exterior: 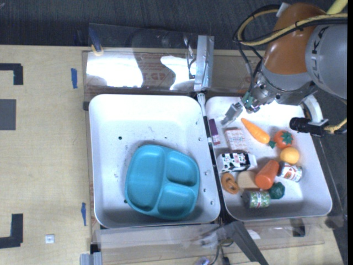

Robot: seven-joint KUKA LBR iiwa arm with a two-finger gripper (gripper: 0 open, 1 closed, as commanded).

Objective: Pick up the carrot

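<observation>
The carrot (pixel 257 131) is orange with a small green top. It lies flat in the upper middle of the right bin (pixel 322 195), pointing down to the right. My gripper (pixel 242 110) hangs just above and to the left of the carrot's green end, near the bin's back left corner. It is open, one grey finger (pixel 232 112) sticks out to the left, and nothing is between the fingers. The orange-banded wrist (pixel 295 29) rises behind it.
Crowded round the carrot are a pink packet (pixel 237 138), a tomato (pixel 282 138), a yellow ball (pixel 289 155), an orange bottle (pixel 266 174), a cow-print box (pixel 236 160) and a green can (pixel 257 199). A blue divided plate (pixel 162 182) lies in the left bin (pixel 110 120).
</observation>
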